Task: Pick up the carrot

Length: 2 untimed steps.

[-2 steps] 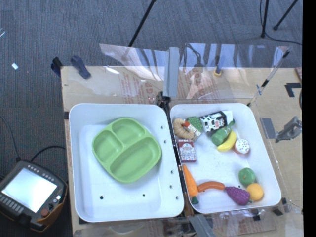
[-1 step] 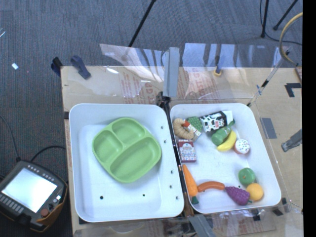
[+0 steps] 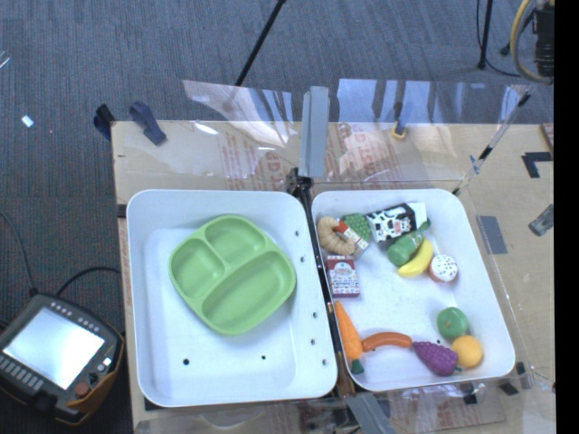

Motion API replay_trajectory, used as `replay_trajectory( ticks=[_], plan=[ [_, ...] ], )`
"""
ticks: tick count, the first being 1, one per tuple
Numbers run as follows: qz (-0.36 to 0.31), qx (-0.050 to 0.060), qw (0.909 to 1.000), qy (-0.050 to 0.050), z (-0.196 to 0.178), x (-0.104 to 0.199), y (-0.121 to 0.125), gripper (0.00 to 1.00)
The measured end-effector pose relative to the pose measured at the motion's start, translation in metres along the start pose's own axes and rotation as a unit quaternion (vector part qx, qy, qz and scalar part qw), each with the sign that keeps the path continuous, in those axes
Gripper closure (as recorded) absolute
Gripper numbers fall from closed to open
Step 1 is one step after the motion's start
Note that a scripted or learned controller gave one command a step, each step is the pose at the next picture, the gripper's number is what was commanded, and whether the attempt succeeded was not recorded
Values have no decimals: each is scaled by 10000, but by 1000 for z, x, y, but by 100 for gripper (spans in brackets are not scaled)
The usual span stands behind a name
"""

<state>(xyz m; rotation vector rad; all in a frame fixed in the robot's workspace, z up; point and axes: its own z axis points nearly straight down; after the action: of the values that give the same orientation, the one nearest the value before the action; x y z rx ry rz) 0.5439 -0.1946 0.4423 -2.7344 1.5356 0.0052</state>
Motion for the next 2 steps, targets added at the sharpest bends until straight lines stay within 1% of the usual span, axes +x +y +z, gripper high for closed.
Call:
replay_trajectory(
  ticks=[1, 2],
  plan=[
    [-943, -6, 9955, -8, -44, 31, -36, 0],
    [-2231, -24, 9748, -46, 148, 20, -26, 0]
  ],
)
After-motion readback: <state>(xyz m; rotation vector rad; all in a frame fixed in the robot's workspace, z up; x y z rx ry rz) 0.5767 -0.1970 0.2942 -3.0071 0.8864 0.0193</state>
